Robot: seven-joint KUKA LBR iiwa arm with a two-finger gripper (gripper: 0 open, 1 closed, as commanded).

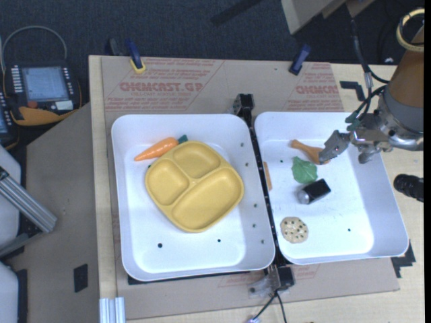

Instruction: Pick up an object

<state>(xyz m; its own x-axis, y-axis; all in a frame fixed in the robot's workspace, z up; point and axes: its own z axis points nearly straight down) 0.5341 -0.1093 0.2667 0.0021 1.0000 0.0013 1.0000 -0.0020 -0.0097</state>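
Bench: brown board [222, 79] with red print, bearing two white bins side by side; dark floor behind.

Left bin [128, 200]: yellow tray [194, 186] with three compartments, lying tilted across the middle. Carrot [156, 149] just beside its upper left edge, apparently touching it.

Right bin [377, 214]: four small items clustered in the left half. Cookie [294, 229], lowest, apart from the rest. Black block [315, 191] above it, with a pale end. Green piece [304, 171] just above the block, near or touching it. Tan piece [306, 150] uppermost, its right end meeting the finger.

Gripper [350, 145]: at the upper right of the right bin, below the orange band. One grey finger [333, 145] slants down-left to the tan piece; a second shows further right. Jaws stand spread, nothing between them.

Task thing: any of the items; the tan piece lies nearest, at the upper left of the right bin.

Risks, as judgement:
- Finger lands on the tan piece instead of straddling it; closing would push it aside.
- Tan, green and black items sit close together; a descent there could nudge a neighbour or catch two at once.
- Tan piece looks thin and flat, so the fingers may slide over it.
- Cookie likewise flat; poor purchase likely.
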